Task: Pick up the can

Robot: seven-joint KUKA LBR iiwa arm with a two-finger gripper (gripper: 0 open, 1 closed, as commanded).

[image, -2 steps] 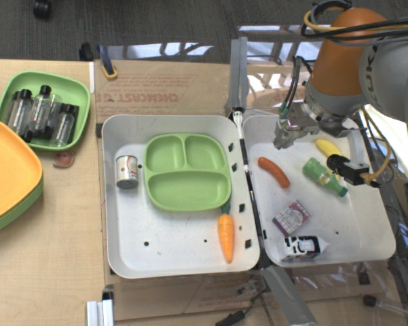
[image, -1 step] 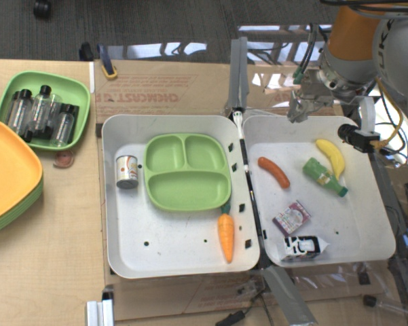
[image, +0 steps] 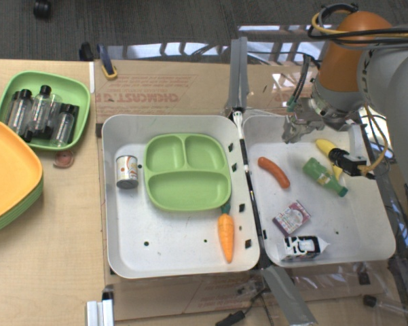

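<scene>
Fingers (image: 295, 131) hanging over the far edge of the right bin (image: 373, 250), dark and small against the wall behind; hard to say whether apart or together, and nothing seen between them. Just below and towards the near side, an orange sausage (image: 274, 172), a yellow banana (image: 328, 149) and a green bottle (image: 324, 174); further on towards the near rim, a small packet (image: 292, 218) and a black-and-white carton (image: 301, 247).

Well away to the left of the fingers, across the divider and past the green divided plate (image: 187, 172), the can (image: 127, 172): upright, close to the left wall of the left bin (image: 183, 260), just beside the plate's edge but seemingly not touching. A toy carrot (image: 225, 235) near the plate's near corner, clear of the can.

Likely a light, stiff metal can with a smooth, slippery label; rigid enough to squeeze firmly, prone to tipping or rolling if nudged. Best taken from above across the round body, about mid-height, fingers closing along the free axis between far and near sides, since wall and plate crowd the other two flanks.
</scene>
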